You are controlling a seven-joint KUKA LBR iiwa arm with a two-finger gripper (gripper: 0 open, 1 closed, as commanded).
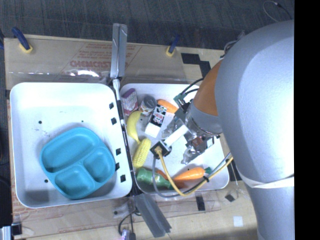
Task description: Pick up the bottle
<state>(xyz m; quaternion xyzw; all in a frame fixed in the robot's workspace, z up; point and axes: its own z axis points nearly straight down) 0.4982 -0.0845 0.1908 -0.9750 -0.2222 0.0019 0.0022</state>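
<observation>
Bottle [159, 116] lies tilted, orange cap upper-right.

Red print on the cardboard sheet [85, 59] behind the bins is too blurred to read.

Blue divided plate [76, 163] at the left bin's [30, 101] five o'clock, banana [132, 125] at the right bin's [220, 181] nine o'clock, corn cob [142, 152] just below it, carrot [190, 174] at five o'clock, green vegetable [148, 176] at seven o'clock
</observation>
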